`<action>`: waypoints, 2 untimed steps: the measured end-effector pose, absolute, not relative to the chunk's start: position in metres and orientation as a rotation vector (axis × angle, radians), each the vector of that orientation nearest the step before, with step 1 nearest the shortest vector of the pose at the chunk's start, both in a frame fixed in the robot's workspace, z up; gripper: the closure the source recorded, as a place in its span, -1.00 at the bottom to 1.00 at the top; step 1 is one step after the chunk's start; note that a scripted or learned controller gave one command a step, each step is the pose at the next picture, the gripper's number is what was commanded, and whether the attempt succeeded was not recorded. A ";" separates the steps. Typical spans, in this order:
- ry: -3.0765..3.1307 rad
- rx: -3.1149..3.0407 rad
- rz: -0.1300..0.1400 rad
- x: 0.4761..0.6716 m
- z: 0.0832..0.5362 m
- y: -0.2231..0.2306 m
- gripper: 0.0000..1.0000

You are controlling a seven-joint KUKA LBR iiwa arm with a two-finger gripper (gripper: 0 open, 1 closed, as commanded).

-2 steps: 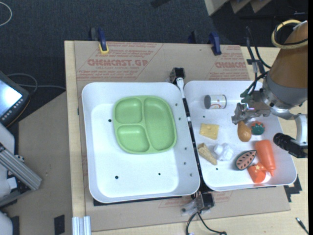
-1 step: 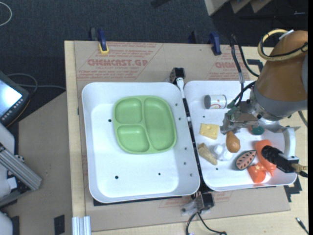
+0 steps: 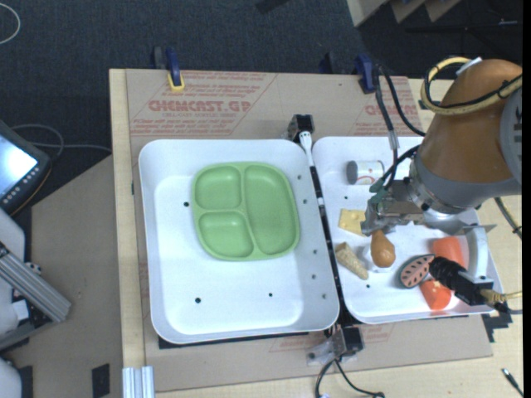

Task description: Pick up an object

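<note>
My gripper (image 3: 381, 225) hangs low over the middle of the right bin (image 3: 365, 309), directly above a brown egg-shaped object (image 3: 382, 250), and looks to be touching or nearly touching its top. A yellow wedge (image 3: 351, 220) lies just left of the gripper. A tan chunk (image 3: 351, 261) lies at the lower left of the brown object. To its right sits a dark oval object with a red face (image 3: 412, 270). Orange-red pieces (image 3: 449, 249) lie further right, partly hidden by the arm. A small grey cylinder (image 3: 352, 171) stands near the bin's back.
The left bin (image 3: 166, 288) holds a green divided plate (image 3: 246, 211) in its back half. A raised rim (image 3: 319, 222) separates the two bins. The arm's bulk covers the right bin's right side.
</note>
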State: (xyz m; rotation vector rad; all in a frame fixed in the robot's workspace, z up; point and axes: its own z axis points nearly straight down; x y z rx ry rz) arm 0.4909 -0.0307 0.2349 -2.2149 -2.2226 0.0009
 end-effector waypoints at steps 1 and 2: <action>-2.219 -2.221 0.003 0.486 0.227 -0.042 1.00; -2.224 -2.221 -0.002 0.486 0.232 -0.037 1.00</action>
